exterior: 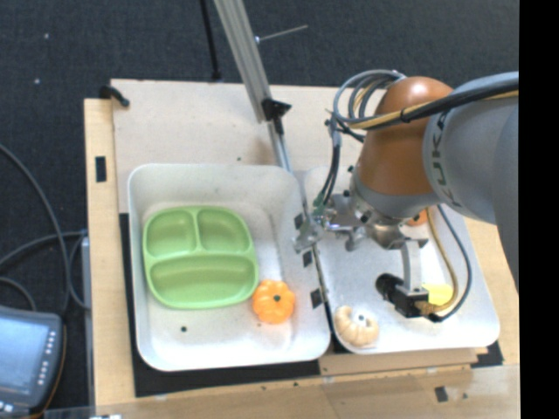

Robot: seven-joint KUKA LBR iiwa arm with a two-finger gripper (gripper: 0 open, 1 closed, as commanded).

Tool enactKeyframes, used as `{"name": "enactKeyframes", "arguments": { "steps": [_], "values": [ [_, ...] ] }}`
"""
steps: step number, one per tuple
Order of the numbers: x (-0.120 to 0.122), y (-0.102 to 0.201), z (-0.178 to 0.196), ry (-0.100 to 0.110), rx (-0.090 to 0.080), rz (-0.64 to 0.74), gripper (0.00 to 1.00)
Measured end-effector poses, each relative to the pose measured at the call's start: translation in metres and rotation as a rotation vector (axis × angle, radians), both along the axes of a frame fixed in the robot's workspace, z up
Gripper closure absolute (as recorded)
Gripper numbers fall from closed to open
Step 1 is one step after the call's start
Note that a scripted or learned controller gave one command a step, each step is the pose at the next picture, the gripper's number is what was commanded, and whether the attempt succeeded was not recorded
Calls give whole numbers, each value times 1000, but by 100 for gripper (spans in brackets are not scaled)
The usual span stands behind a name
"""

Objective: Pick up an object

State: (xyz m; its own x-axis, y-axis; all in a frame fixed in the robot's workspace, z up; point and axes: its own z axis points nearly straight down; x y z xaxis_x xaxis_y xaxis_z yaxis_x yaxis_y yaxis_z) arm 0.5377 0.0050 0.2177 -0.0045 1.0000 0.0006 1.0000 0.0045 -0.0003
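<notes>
The divided plate (199,256) was a plain light green, without pattern. Just right of the plate and a little below it, the small pumpkin (273,302) was bright orange. The bin (175,175) around the plate was white, with one dark speck (184,328) below the plate. Further right of the plate, the second bin (472,321) was the same white, and the ribbed gourd (357,326) in it was cream with brownish creases. Above the plate, the bench (175,120) was pale tan. A black mat (127,304) edged the bin left of the plate. The arm (472,147), right of the plate, was grey, its band (402,147) a glossy orange-brown. The carpet (87,24) far above the plate was dark grey, finely flecked.
</notes>
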Motion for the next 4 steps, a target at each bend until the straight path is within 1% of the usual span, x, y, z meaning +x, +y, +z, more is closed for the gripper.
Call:
{"name": "enactKeyframes", "arguments": {
  "steps": [1,2,3,4],
  "values": [
    [-15,48,-18,2,0,2,0],
    [-20,56,-17,0,1,0,0],
    [50,78,-17,-5,0,0,0],
    [106,75,-16,-4,-1,0,0]
  ]
}}
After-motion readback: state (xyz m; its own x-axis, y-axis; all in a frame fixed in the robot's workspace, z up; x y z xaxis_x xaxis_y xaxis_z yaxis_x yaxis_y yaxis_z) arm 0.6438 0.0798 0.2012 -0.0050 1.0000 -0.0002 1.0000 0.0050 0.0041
